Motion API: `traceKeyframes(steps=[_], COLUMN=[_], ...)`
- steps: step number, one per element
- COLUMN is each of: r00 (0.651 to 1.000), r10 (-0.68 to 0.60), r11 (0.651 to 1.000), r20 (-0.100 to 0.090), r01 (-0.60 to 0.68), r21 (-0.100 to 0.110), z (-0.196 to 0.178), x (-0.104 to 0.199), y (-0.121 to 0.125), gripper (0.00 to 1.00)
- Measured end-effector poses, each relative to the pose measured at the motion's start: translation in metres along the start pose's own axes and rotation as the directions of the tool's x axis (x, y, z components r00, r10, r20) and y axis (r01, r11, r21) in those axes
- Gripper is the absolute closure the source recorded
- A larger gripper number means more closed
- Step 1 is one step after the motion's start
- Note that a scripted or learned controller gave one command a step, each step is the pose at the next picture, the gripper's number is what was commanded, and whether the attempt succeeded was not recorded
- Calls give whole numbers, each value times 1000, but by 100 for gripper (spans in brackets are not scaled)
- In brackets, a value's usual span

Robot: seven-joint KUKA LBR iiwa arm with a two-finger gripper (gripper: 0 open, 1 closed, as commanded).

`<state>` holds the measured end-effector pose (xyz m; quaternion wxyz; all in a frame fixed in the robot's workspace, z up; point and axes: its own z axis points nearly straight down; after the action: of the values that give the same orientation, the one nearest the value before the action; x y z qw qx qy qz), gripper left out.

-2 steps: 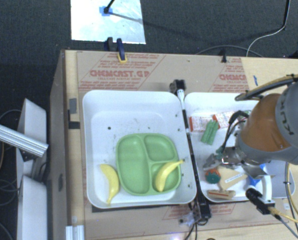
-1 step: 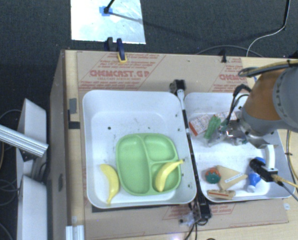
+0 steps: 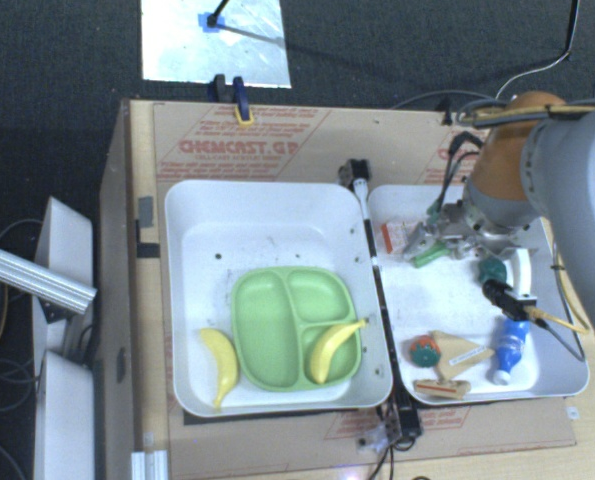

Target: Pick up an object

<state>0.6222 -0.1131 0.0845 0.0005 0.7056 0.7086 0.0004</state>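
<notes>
**Arm low over the right bin, nothing lifted yet**

The left bin (image 3: 192,218) holds a green tray (image 3: 277,323), with one banana (image 3: 220,365) just beside its left edge and another (image 3: 332,348) lying in its lower right compartment. Bare floor lies along that bin's upper half.

In the right bin (image 3: 577,373), the gripper (image 3: 439,240) sits low near the upper left corner, by a green piece (image 3: 427,256) and a red-and-white packet (image 3: 394,236). Whether the jaws are apart or clamped on anything, I cannot tell. A blue bottle (image 3: 507,348), an orange ball (image 3: 423,349) and tan blocks (image 3: 455,353) crowd the lower wall; the middle floor stays open. The pick looks unfinished.
</notes>
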Motion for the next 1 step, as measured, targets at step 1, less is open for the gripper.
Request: traceKeyframes(steps=[1], r00=[1000], r10=[-4], r11=[1000], r20=[0], r01=[4], r21=[3], z=[-11], x=[0], y=[0], gripper=[100])
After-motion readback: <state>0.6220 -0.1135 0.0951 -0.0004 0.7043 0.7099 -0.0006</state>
